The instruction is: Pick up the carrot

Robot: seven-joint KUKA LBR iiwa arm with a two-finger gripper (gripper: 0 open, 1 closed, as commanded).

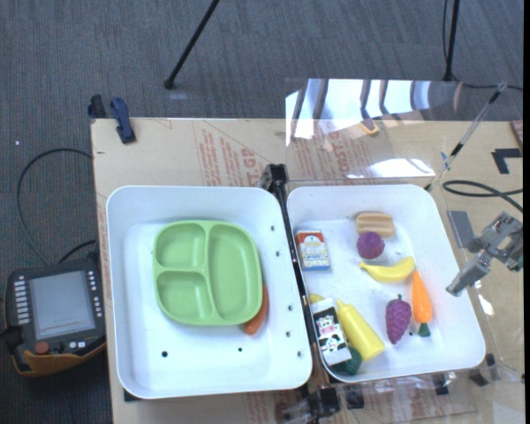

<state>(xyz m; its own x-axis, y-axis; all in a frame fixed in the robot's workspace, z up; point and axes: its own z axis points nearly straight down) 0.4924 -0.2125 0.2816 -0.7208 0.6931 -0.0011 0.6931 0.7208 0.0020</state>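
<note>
I see 2 bins: the left bin holds a green tray. In the right bin, the carrot lies near the right wall, between the banana and the grapes. The gripper hangs just beyond that wall; whether it's apart or together, I can't tell.

The carrot lies in the right bin, at the frame's lower right, between a banana and purple grapes. The gripper sits at the right edge, beside that bin's rim. A green divided plate fills the left bin.
</note>
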